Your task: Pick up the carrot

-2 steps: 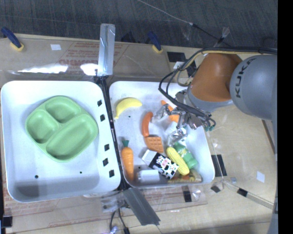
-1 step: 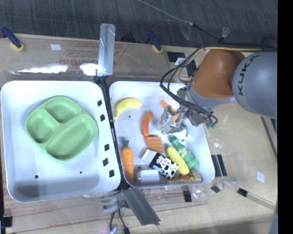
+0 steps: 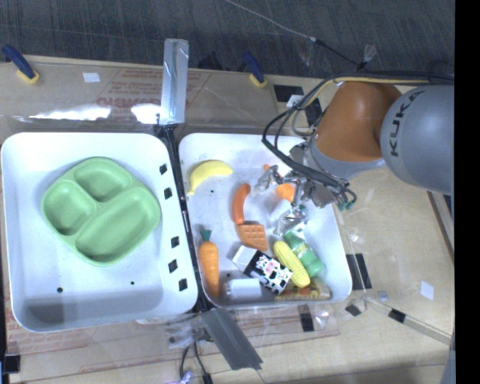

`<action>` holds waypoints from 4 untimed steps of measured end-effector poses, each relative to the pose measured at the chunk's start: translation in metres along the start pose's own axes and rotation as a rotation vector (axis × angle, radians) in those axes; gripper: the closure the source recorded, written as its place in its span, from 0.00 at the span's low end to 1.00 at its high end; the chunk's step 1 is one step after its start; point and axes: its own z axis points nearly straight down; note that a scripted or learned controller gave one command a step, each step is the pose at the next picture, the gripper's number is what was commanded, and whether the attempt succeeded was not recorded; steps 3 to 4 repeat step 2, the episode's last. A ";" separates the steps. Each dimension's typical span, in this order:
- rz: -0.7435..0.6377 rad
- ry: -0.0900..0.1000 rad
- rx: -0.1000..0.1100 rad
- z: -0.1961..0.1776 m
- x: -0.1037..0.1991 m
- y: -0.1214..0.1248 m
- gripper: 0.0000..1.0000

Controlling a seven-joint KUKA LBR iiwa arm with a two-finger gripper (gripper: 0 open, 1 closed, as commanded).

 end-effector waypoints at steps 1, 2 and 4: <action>-0.002 -0.004 0.002 -0.011 -0.002 0.000 1.00; -0.002 -0.003 0.002 -0.011 -0.002 0.000 0.00; -0.002 -0.003 0.002 -0.011 -0.002 0.000 0.00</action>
